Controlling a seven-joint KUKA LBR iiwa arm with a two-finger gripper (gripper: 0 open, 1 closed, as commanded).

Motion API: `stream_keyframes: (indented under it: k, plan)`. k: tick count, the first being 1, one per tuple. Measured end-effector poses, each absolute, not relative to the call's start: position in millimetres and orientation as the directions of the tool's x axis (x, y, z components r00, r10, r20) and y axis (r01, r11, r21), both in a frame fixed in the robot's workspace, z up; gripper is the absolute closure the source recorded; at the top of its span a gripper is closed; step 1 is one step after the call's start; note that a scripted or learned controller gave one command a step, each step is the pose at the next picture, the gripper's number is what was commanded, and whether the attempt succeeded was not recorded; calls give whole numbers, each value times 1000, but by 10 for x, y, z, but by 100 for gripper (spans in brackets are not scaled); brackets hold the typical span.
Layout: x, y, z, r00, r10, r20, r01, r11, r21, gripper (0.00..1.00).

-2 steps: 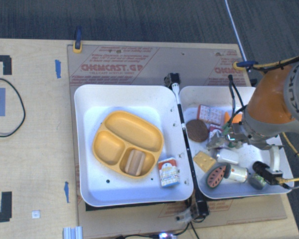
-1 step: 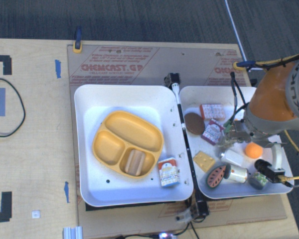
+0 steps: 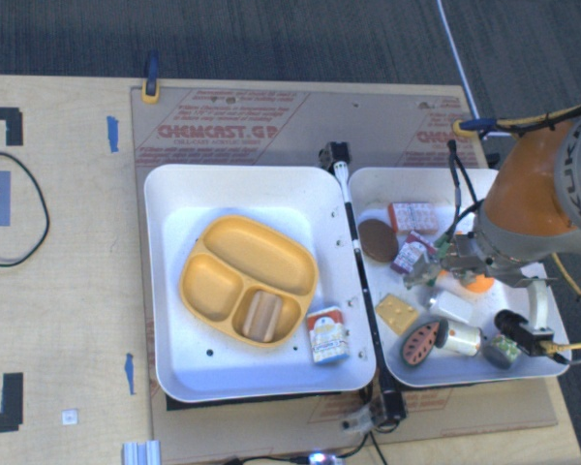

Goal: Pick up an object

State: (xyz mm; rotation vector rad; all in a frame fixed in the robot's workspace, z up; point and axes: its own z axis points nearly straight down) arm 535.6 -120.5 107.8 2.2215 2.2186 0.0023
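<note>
My gripper (image 3: 430,265) hangs low in the middle of the right bin (image 3: 468,377), reached in from the right. It sits right beside a small purple-and-pink packet (image 3: 408,257), touching or nearly touching it. Close around it lie a brown round disc (image 3: 376,239), a red-and-white wrapped pack (image 3: 412,217), a yellow cheese wedge (image 3: 397,312), an orange piece (image 3: 478,282) and a white block (image 3: 453,307). Nearer the front lie a red-and-black oval brush (image 3: 421,343) and a white cylinder (image 3: 461,338). The arm hides part of the bin's right side.
The left bin (image 3: 165,221) holds a yellow divided plate (image 3: 248,277) with a tan sausage-like piece (image 3: 263,315) in one compartment, and a small red-and-white carton (image 3: 327,334) by its right wall. A black divider rail (image 3: 355,250) runs between the bins. Cables trail at the right.
</note>
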Motion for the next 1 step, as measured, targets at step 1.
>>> stream_keyframes:
  k: [1]
  plan:
    - [5364, -1204, 1180, 2, 1000, -1, 1000, -2, 5, 100]
